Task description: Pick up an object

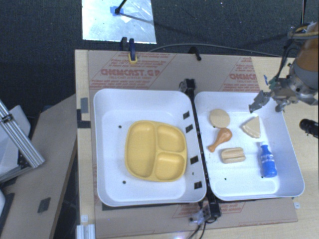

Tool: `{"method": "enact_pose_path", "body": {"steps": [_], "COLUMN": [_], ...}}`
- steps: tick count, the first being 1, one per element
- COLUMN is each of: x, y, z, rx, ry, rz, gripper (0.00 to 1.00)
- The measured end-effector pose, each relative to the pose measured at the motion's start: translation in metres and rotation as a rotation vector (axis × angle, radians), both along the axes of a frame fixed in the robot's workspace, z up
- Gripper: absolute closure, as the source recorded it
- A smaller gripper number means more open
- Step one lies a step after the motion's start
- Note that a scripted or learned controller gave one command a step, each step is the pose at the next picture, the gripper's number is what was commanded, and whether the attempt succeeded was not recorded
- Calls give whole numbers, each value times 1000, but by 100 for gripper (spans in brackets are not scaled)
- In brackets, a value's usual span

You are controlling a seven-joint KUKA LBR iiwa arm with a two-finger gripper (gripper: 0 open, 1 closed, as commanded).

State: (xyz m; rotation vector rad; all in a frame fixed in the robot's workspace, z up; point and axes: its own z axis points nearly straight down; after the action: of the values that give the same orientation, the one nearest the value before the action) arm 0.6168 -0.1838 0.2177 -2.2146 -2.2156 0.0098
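camera view shows the end effector [269, 99] hovering over the right bin's [289, 148] far edge, its fingers apart and holding nothing. nearest below it lies the wedge [252, 127], with the bottle [267, 160], bun [233, 155], drumstick [220, 138] and cookie [219, 118] close by. best to centre over the wedge, descend straight, then close across its narrow sides.

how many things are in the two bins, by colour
yellow: 1, tray
tan: 3, cookie, wedge, bun
orange: 1, drumstick
blue: 1, bottle
total: 6
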Motion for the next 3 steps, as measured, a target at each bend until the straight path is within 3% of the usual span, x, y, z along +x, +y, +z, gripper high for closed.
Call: {"method": "enact_pose_path", "body": {"steps": [1, 3], "x": [3, 5], "y": [1, -7], "z": [8, -77], "rx": [-3, -2], "ry": [-12, -11], "rz": [3, 1], "gripper": [0, 0]}}
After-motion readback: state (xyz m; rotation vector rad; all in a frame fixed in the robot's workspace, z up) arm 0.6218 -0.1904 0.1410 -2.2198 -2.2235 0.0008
